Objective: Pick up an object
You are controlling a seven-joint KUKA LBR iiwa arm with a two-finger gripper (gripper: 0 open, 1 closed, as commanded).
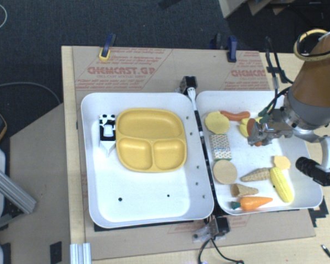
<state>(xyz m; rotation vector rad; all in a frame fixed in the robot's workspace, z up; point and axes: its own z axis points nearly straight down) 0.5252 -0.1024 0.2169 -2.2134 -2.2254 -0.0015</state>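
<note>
You have two white bins side by side on the bench. The left bin [93, 164], at the centre-left of the frame, carries one yellow divided plate [151, 139] with three compartments — one long one toward the top, two smaller ones below it. Just left of the plate, touching the bin floor near its upper left corner, sits one small black-and-white tag [107, 128].

The right bin [305, 202], at centre-right, holds the toy food. Count it off from the top: one thin orange-red piece shaped like a chili [235, 115] near the upper wall, one yellow round slice [217, 122] just left of and below it, one speckled rectangular cracker [220, 146] under that, and one pale round disc [225, 172] lower still. Toward the bottom of the frame lie one carrot [253, 203], one tan wedge [243, 190] just above it, one beige cone [256, 174], one ear of corn [282, 183] and one small yellow lump [281, 161] above the corn. One more yellow piece with a red edge [245, 127] sits right at the gripper.

The arm [313, 87] enters from the upper right of the frame, and its gripper [258, 133] is low over the upper middle of the right bin, beside that yellow-and-red piece. You cannot tell from this angle whether the gripper is released or clenched, nor whether it has anything in its grasp.
</note>
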